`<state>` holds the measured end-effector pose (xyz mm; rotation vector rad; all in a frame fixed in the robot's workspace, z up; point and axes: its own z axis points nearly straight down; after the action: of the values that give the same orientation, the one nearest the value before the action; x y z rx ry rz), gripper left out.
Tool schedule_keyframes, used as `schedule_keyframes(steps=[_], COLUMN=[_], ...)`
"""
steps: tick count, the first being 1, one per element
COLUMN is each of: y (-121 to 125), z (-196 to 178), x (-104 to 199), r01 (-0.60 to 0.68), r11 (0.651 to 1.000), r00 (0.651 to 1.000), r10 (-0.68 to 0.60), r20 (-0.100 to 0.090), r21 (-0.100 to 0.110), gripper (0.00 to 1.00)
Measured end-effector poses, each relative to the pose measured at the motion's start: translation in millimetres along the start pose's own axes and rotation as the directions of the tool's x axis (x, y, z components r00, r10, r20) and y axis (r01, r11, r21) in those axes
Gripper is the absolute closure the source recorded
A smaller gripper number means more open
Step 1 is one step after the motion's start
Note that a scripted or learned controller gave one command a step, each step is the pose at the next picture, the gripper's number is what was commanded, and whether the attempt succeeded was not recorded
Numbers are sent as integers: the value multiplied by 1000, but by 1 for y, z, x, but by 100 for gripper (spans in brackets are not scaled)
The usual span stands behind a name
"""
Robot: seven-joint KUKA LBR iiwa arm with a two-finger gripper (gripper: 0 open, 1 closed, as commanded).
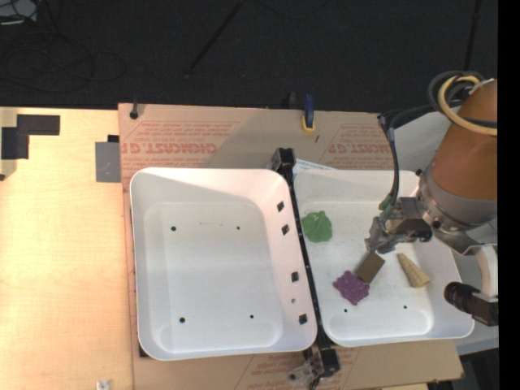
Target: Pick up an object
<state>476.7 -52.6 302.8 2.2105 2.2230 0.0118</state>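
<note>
Here, a grey robot arm [463, 157] with an orange band reaches in from the right over the right-hand white bin [382, 325], one of two shallow bins set side by side on a cardboard-covered bench [203, 140]. Its gripper [382, 238] hangs low over the middle of that bin, just above a small brown block [370, 267] that lies tilted on the bin floor. How the gripper stands, wide or narrow, cannot be made out from this angle, and nothing can be seen held in it.

Three more objects lie on the floor of the same bin. A green lump [317, 226] sits toward the bin's left wall, apart from the gripper. A purple lump [351, 287] lies just beside the lower end of the brown block, close enough that the two may be touching. A pale cone-shaped piece [413, 270] rests to the right of the block, near it but apart.

The left-hand bin [150, 258] stands against the right one, black clips along the seam between them. A blue clamp [309, 112] grips the cardboard at the bench's far edge.
</note>
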Motion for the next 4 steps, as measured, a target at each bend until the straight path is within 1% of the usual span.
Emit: schedule_keyframes(steps=[1, 2, 3, 4], y=[0, 3, 53, 70], z=[-50, -92, -125, -51], x=[-5, 68, 143, 191], r01=[-4, 3, 1, -2], r11=[1000, 1000, 1000, 1000], r00=[1000, 1000, 1000, 1000], r10=[4, -3, -1, 2], r20=[1, -1, 0, 2], r21=[7, 8, 7, 19], gripper=[100, 100, 100, 100])
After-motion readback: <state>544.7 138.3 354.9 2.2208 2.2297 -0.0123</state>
